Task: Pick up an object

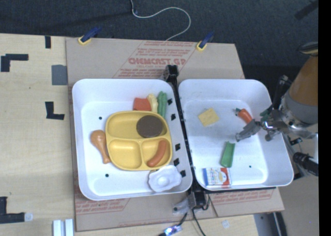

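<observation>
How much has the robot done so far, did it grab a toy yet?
Nothing looks picked up yet. The pincer is low over the right bin, near its right side, with nothing seen between its tips. Closest to it is the orange carrot-like toy; the green piece and yellow cheese slice lie on the bin floor. Left to do: close on one toy and lift it.

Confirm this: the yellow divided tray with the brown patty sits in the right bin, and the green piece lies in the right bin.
One thing is wrong. The camera view shows the yellow divided tray, with the brown patty on it, in the left bin. The green piece does lie in the right bin.
</observation>
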`<state>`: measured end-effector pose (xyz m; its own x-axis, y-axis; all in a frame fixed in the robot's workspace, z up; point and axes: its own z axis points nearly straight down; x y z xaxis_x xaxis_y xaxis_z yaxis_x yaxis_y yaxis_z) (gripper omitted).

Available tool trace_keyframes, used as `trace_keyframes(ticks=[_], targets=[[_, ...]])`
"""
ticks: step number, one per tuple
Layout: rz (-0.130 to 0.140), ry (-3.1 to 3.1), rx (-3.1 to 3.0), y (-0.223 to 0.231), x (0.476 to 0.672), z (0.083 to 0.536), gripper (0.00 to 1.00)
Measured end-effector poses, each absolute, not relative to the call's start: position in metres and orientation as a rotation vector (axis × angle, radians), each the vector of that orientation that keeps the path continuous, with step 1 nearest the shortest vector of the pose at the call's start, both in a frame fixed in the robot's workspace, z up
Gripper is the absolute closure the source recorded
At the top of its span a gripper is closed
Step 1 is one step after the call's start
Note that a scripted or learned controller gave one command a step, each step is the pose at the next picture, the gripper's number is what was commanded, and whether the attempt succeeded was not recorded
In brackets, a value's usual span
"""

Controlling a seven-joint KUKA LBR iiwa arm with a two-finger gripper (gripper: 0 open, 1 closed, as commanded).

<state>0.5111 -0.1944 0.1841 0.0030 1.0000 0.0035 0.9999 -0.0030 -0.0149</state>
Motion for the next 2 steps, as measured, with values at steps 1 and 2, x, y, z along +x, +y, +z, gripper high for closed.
trace_keyframes(ticks=[1, 2], targets=[[0.002, -2.221, -2.219, -0.194, 0.514, 0.191, 0.00], [0.006, -2.217, -2.215, -0.190, 0.511, 0.128, 0.00]])
